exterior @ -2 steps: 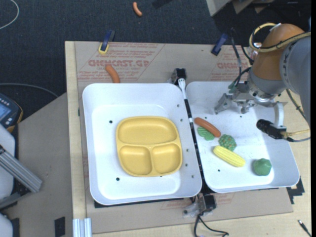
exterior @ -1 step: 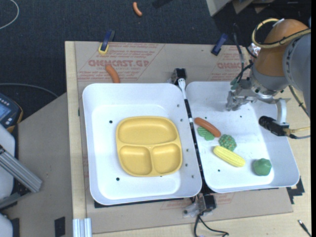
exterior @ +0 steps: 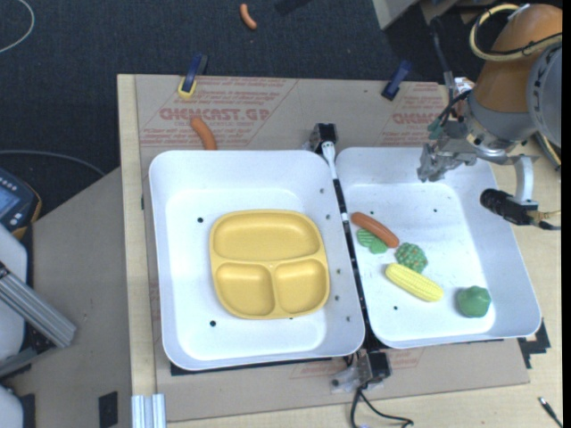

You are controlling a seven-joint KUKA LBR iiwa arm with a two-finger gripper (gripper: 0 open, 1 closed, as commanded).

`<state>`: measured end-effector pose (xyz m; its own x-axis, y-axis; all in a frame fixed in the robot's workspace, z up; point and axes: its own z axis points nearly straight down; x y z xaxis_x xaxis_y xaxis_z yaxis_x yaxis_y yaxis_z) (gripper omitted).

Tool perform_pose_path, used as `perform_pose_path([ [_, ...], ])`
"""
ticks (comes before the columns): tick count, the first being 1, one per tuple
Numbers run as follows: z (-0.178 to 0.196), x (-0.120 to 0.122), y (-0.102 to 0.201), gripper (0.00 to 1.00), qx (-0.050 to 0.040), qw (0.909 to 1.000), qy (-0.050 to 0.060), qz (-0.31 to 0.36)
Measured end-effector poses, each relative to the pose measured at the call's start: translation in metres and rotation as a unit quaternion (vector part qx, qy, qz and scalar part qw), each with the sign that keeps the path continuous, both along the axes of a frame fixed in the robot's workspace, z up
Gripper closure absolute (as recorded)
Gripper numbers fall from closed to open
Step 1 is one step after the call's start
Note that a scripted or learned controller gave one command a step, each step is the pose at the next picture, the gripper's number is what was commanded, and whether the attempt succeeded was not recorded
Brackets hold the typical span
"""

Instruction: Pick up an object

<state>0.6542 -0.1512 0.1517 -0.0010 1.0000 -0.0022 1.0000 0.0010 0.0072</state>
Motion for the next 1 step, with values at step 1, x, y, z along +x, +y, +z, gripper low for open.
perform_pose_path([
  [1, 0.0457, 0.0042, 0.0058, 1.00, 0.0002, 1.0000, 0.000, 0.000],
])
